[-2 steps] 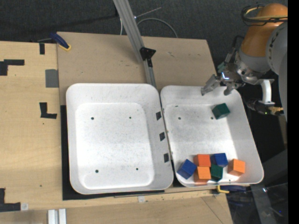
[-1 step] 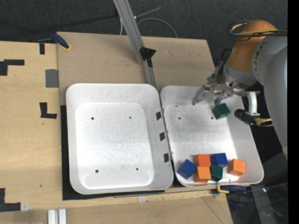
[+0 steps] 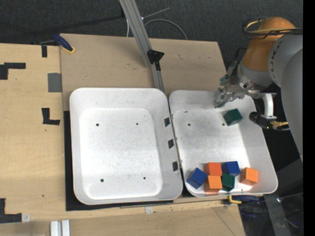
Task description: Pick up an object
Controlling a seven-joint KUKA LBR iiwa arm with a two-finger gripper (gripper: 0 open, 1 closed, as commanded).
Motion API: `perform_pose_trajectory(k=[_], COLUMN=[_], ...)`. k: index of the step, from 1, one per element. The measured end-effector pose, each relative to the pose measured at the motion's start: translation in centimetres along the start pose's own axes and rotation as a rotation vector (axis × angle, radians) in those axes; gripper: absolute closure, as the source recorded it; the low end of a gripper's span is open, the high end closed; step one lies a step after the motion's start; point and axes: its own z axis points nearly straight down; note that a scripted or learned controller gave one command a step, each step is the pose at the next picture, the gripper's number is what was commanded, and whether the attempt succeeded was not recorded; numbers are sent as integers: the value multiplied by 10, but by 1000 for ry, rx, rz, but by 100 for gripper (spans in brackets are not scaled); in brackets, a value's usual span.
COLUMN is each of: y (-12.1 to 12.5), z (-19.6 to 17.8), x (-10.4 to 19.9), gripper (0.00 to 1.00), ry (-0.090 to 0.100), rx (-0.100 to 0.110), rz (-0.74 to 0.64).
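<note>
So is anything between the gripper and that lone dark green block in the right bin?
Nothing visible: the gripper hovers by the right white bin's far edge, with bare bin floor between it and the lone dark green cube.

The two shallow white plastic bins look matt and finely speckled. The pale wooden bench top is matt and scuffed. The slanted grey metal bar shines dully.
</note>
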Motion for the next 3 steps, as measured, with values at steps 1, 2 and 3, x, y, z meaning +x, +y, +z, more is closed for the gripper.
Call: perform_pose_trajectory(k=[1,2,3], y=[2,2,-17], z=[-62,-80,-85], x=[8,8,51], gripper=[100,100,100], ry=[0,1,2], rx=[-8,-4,0], rz=[0,1,-2])
